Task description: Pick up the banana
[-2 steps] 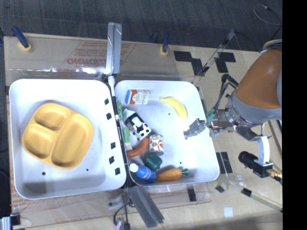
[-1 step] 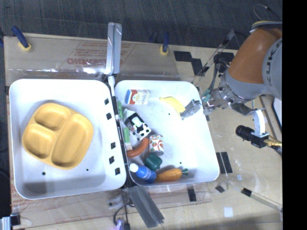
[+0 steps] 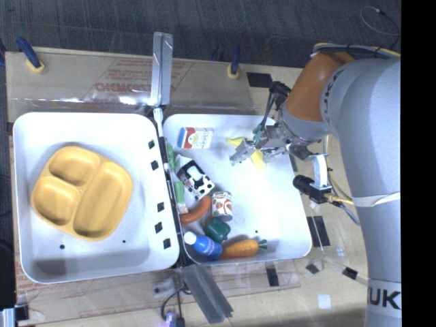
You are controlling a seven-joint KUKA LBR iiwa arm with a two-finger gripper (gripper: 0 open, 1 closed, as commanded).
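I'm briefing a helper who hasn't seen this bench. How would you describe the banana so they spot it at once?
Look at the right-hand white bin, not the one with the yellow tray. Near its upper right, directly under the gripper, lies the banana. It is the one small, plain yellow item there, apart from the red-and-white carton to its left and the orange carrot at the bottom.

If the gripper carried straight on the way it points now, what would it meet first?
Most likely the banana: the gripper points down and leftward in the camera view, right at the yellow fruit in the right bin. Whether it already touches is unclear, since one slanted view hides depth.
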